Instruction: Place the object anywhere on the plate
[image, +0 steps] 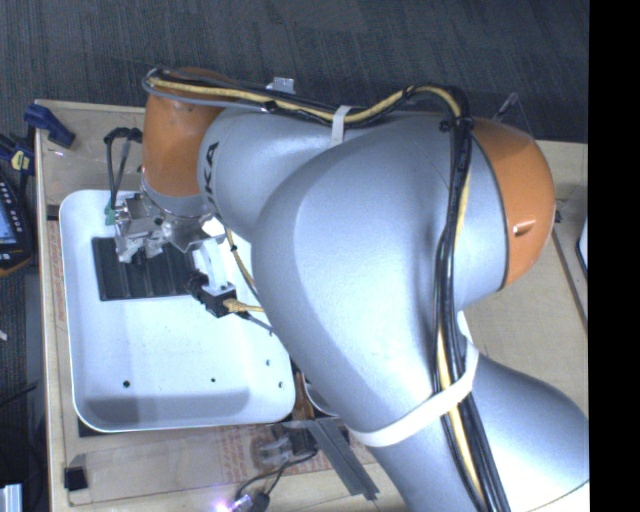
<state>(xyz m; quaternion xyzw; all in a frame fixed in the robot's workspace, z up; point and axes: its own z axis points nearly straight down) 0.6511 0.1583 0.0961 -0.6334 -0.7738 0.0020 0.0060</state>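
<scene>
Big grey arm (400, 280) is right up in the lens, taking up most of the middle and right of the shot. It has black and yellow cables (300, 105) running along its top, and a white tie (430, 420) wraps around it lower down. Another orange patch shows on its right side.

Follow it to the upper left and you hit the orange band (175, 140). The gripper (135, 245) hangs just below that, pointing down into the left bin (150, 390). It's a small cluster of metal bits from this angle, and I honestly can't tell if it's open or closed, or whether it's got anything.

Right under the gripper there's a dark ridged slab (140, 280) lying flat on the bin floor, in the upper left part of the bin. The gripper's tip overlaps the slab's top edge, but I can't tell whether they're touching. The slab could be the plate, I can't say for sure. As for the object, I can't pick it out, so no call on where it is.

A small black plug (215, 297) with a yellow wire dangles just right of the slab. The bin sits on a wooden bench (180, 450), and a blue clamp (45, 120) sits at the bench's top left corner.
</scene>
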